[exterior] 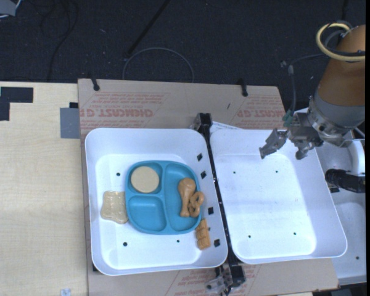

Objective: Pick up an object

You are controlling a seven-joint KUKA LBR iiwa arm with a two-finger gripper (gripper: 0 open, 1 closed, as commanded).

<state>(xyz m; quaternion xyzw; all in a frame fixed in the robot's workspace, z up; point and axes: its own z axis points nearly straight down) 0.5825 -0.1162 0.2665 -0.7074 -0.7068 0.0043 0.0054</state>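
Above the right bin (333, 227), my claw (285, 145) hangs spread open, gripping nothing.
Over in the left bin (102, 165), I see a blue tray (151, 217) with toy food.

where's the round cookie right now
The round cookie sits in the blue tray's upper-left compartment, inside the left bin.
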